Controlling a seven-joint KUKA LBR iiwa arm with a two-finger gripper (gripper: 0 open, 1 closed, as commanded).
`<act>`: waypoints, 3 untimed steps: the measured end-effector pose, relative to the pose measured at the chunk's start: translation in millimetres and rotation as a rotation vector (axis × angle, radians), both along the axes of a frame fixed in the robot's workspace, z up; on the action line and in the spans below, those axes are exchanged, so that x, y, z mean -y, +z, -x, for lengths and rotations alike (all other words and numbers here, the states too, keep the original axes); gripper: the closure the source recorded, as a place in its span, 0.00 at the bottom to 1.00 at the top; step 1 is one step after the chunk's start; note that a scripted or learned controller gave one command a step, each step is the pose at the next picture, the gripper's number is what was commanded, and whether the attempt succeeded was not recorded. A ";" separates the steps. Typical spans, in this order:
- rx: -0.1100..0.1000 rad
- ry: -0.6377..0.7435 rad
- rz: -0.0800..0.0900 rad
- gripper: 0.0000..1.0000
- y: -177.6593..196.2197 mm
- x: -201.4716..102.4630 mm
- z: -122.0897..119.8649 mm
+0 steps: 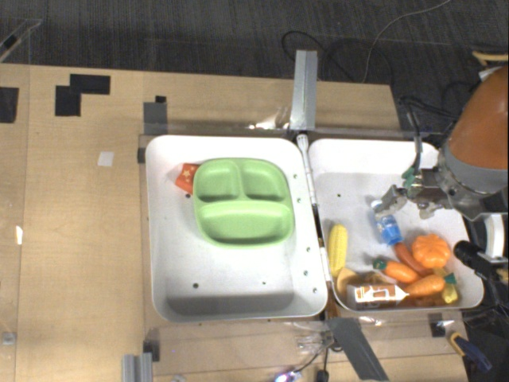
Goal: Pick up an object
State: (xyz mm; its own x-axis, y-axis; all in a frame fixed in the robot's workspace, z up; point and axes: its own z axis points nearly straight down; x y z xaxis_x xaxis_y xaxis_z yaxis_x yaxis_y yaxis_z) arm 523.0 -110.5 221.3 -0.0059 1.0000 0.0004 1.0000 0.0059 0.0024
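I see the right white bin (pixel 350 165) crowded at its near edge: one brown plastic bottle with a white label (pixel 375 294) lying flat, two glossy orange carrots (pixel 413 277), one ribbed orange pumpkin (pixel 430 250), one yellow corn cob (pixel 338 247) along the left wall. Further in, one small blue-and-clear plastic bottle (pixel 388 228) sits just below my metal pincer (pixel 392 203); can't tell its opening or any contact. Left bin (pixel 183 293): one smooth green three-compartment plate (pixel 242 200), one red packet (pixel 186 178) tucked at its left rim. Tabletop (pixel 71 253) is pale wood.
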 end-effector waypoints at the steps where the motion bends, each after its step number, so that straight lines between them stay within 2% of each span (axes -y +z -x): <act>1: 0.011 -0.025 0.003 0.00 -131.6 31.9 4.8; 2: 0.017 -0.023 0.002 1.00 -120.1 30.6 2.5; 3: 0.003 -0.185 0.000 1.00 -3.3 -3.5 -25.1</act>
